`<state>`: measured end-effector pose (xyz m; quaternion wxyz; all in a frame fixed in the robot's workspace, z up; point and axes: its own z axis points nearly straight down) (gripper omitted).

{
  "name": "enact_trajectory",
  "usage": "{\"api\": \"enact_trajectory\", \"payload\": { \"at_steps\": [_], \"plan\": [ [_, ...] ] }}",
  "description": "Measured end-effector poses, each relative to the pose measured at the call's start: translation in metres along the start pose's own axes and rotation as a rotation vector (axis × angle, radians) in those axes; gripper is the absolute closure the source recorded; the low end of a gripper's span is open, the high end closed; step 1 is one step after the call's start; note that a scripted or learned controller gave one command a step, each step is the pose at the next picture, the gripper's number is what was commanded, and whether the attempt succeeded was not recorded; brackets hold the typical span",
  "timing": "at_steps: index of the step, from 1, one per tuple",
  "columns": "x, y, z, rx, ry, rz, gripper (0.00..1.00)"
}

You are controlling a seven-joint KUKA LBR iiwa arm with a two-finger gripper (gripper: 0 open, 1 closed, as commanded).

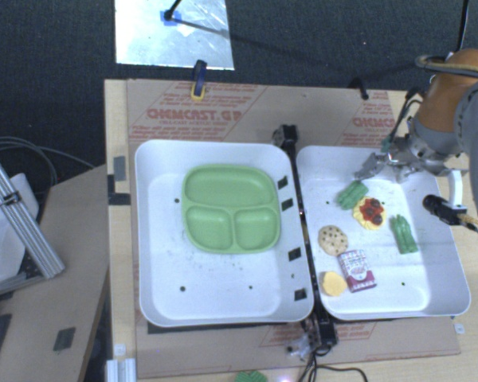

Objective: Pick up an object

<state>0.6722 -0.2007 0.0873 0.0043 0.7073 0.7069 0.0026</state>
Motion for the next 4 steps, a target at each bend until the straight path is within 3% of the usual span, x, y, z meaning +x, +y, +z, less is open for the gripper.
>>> {"api": "enact_trajectory", "payload": {
  "at_steps": [1,2,3,4],
  "plan": [
    [-0.002,-0.071,-0.003,0.0,0.001,0.002,0.0],
    [-0.006,-0.048,-0.041,0.003,0.0,-0.005,0.0],
    [-0.006,-0.073,-0.043,0.009,0.001,-0.001,0.0],
    [-0.006,-0.104,0.003,0.01,0.002,0.0,0.0]
  ]
}}
